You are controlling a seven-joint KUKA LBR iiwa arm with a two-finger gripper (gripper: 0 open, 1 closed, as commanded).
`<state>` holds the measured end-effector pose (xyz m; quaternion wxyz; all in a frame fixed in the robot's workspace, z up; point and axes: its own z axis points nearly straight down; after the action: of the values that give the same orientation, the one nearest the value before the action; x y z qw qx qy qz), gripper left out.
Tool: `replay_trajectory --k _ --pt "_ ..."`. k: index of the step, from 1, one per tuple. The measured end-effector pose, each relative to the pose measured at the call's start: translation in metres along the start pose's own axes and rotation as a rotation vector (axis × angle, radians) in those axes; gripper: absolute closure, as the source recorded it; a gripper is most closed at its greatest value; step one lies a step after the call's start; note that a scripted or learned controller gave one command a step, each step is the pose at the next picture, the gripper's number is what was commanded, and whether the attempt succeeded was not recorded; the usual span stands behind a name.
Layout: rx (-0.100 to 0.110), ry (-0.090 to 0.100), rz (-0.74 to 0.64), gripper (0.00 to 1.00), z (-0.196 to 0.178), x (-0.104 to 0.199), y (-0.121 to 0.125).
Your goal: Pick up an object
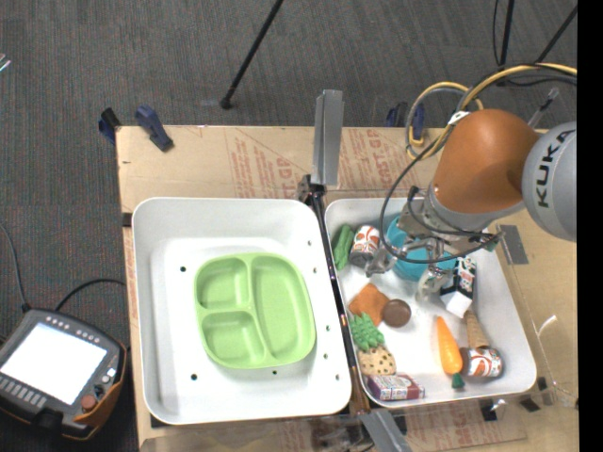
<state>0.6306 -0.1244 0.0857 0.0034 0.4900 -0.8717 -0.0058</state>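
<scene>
My gripper [407,264] hangs low over the back of the right bin [516,332], right on top of a blue bowl [411,264]. The orange wrist band [482,161] covers most of the gripper body. Around it lie a small red-and-white can [366,243], a green vegetable [342,246], an orange-brown wedge [368,302], a brown round piece [397,314] and a small black-and-white carton [461,290]. Nearer the front are a toy pineapple [373,348], a carrot [448,346], a cone [473,327], a second can [483,363] and a flat box [396,386].
The left bin [160,252] holds a green divided plate [254,309]. A metal post [328,144] stands behind the wall between the bins. A teach pendant [58,370] lies on the floor at the lower left. Cables [443,102] loop above the arm.
</scene>
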Motion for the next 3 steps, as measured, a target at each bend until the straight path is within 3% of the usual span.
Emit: replay_trajectory --k 1,2,3 --pt "0.012 -0.004 0.036 0.0 -0.001 0.082 0.079" --pt "0.012 -0.004 -0.121 0.0 -0.001 0.048 0.016" --pt "0.01 -0.005 -0.085 0.0 -0.001 -0.004 0.052"
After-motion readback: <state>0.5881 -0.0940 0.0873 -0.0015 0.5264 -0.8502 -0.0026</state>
